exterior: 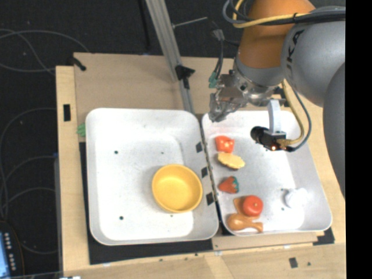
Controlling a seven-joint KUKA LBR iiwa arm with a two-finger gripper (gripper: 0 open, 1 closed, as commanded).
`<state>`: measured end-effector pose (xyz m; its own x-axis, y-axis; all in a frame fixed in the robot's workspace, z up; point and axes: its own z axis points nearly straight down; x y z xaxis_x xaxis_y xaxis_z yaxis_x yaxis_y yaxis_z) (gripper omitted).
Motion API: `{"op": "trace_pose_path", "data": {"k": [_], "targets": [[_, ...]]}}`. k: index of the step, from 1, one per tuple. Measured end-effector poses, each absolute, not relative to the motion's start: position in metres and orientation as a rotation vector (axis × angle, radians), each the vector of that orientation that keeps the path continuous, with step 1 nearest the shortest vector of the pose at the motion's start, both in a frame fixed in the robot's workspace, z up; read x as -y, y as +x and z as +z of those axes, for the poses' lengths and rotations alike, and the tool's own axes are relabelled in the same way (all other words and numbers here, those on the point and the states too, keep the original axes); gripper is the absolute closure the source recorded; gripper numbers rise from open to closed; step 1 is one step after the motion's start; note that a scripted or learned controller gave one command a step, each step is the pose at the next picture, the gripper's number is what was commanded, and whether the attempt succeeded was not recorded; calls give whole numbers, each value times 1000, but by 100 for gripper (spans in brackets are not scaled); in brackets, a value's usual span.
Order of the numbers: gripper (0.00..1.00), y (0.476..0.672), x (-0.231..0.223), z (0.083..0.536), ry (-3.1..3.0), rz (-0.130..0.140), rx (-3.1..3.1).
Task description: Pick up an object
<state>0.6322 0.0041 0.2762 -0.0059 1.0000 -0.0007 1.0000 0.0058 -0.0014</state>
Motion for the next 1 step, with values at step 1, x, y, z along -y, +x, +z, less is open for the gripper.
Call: {"op": "trace_pose_path", "data": {"k": [1], "targets": [[100,633,-49,258,-2215,3,2227]]}}
